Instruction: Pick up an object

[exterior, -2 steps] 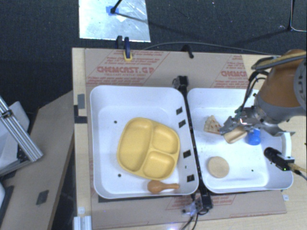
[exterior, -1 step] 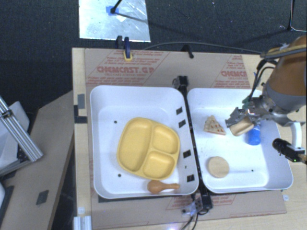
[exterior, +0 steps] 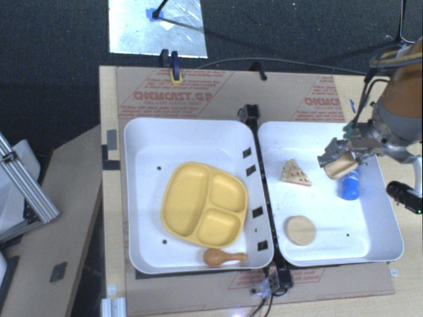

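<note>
Over the right bin's far right part you see the gripper, a grey metal head on the arm, which reaches in from the table's right edge. Its fingers are closed on a small tan, rounded piece that looks like a bread roll; the piece sits between them, lifted over the bin floor. Just beside it, toward the right wall, stands a short blue cylinder with a smooth, plastic look. Nearer the divider lies a flat triangular wedge, pale with reddish specks, like a pizza slice. Toward the bin's near edge rests a flat, matte beige disc, like a cookie. Both bins are shallow white plastic with rounded corners, set side by side on a brown printed cardboard sheet covering the table. The left bin holds a glossy yellow tray with three compartments, and against its near wall lies a smooth orange-brown drumstick shape.
</note>
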You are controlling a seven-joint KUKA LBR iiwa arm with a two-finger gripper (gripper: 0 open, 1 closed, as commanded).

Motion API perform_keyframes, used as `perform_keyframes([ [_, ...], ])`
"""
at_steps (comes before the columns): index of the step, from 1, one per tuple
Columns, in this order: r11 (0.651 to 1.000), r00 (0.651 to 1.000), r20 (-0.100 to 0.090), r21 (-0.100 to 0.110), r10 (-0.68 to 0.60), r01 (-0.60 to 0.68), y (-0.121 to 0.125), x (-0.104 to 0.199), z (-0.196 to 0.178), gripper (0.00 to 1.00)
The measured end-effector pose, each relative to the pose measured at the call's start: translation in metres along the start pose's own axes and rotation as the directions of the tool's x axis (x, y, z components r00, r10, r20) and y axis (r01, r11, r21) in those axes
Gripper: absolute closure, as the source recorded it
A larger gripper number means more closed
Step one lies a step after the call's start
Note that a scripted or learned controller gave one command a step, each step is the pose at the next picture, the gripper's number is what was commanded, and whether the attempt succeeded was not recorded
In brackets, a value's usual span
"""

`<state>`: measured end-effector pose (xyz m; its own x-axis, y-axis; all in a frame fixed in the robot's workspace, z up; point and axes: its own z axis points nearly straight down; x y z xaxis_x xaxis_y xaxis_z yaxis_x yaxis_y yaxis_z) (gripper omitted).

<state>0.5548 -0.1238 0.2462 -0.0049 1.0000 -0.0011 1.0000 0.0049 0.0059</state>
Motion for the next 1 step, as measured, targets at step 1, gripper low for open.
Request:
perform_keyframes([
  [1, 1.000, 1.000, -0.002, 0.004, -0.003, 0.003, 0.0053, 0.0549, 0.0124, 1.00],
])
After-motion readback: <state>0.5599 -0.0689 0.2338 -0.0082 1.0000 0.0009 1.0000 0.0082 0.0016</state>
